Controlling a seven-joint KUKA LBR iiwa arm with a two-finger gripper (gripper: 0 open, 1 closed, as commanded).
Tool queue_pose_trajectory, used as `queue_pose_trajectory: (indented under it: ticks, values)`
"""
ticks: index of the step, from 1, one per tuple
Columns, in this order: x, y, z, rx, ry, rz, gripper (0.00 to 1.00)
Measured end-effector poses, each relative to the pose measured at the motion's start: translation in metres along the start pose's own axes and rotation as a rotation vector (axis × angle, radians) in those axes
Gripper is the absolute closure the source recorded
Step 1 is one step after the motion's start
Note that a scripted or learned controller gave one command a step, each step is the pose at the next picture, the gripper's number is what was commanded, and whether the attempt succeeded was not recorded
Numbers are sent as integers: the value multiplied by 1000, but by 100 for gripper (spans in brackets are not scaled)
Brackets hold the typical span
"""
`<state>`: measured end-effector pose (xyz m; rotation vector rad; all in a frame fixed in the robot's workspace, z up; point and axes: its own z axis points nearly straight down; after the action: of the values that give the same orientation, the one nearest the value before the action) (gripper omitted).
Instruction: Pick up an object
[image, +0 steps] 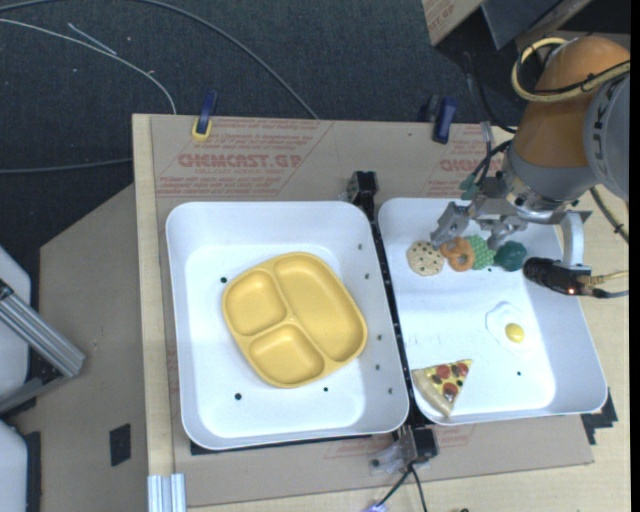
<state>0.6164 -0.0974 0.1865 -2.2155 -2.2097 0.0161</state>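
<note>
A: Looking at the far end of the right bin (560, 395), you have a tight cluster of toy food: a chocolate-chip cookie (425, 258), a small orange ring-shaped piece (459, 256) just beside it, then a green ridged piece (482, 252) and a darker teal piece (510, 257). Which one is your pick?

B: You'd judge it to be the orange ring. The gripper (470, 226) hangs directly over it, so the ring lies straight beneath the fingertips, not off to either side.

A: And the jaws?

B: Spread fairly wide, you can see one finger slanting toward the cookie and the other toward the green piece. Nothing sits between them yet.

A: So the move turns on a straight descent?

B: Yes, as you'd read it. The ring is round, so no long axis to line up with. Your trouble is crowding: the cookie and green piece touch or nearly touch it, and a finger may land on a neighbour.

A: Anything else around?

B: A fried egg (508, 327) and a pizza slice (444, 381) lie well apart, nearer you in the same bin. The left bin (190, 330) holds a yellow divided plate (292, 318).
</note>
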Motion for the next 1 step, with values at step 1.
queue_pose_trajectory:
  ticks: [1]
  values:
    - [0,3,-9,-15,-1,-3,0]
